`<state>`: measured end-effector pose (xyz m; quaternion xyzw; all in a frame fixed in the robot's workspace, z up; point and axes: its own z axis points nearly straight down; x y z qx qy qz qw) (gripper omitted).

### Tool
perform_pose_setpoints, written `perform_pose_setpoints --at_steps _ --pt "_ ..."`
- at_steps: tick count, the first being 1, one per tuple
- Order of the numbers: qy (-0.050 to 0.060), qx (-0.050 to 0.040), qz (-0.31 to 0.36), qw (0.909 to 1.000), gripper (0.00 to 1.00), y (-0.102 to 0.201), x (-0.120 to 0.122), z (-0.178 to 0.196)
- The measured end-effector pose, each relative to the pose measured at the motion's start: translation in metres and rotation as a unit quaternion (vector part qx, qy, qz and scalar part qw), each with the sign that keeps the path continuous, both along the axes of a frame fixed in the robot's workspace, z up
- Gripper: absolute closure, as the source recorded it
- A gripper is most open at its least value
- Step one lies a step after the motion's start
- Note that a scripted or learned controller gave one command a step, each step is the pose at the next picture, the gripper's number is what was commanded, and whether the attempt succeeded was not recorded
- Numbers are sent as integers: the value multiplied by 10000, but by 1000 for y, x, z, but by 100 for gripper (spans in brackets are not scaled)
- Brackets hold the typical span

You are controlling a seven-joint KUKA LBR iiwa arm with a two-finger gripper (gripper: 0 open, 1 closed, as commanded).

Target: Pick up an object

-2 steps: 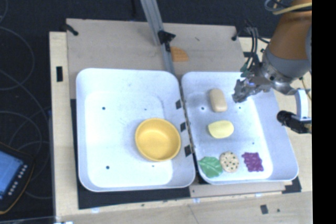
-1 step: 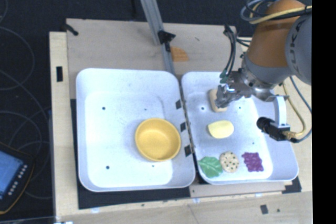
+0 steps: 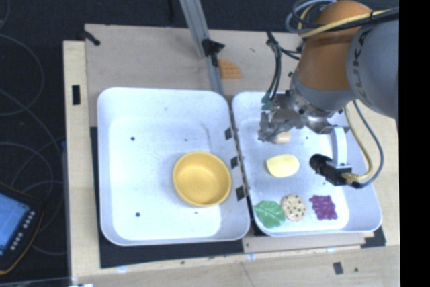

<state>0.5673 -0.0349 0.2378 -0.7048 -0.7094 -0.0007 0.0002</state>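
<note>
My gripper (image 3: 272, 129) hangs low over the upper left part of the right bin (image 3: 363, 212). A small cream-coloured piece (image 3: 283, 138) shows right at its tip, partly hidden by it. Just below lies a pale yellow oval object (image 3: 282, 165). Along the bin's near edge lie a green leaf-shaped piece (image 3: 269, 212), a round speckled cookie (image 3: 293, 207) and a purple grape bunch (image 3: 324, 207). A yellow bowl (image 3: 201, 178) stands upright in the left bin (image 3: 127, 117), near its right wall.
A slanted metal rail (image 3: 191, 7) runs from the top of the view down to the divide between the bins. A small orange patch (image 3: 229, 69) lies on the bench behind the bins. The arm's orange band (image 3: 332, 44) hangs over the right bin's far side.
</note>
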Motion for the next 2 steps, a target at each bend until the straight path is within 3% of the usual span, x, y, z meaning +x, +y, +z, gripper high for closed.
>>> perform_pose_setpoints --at_steps 1,2 --pt "-7 6 11 10000 100 61 0 3" --pt "3 4 5 10000 100 107 -16 4"
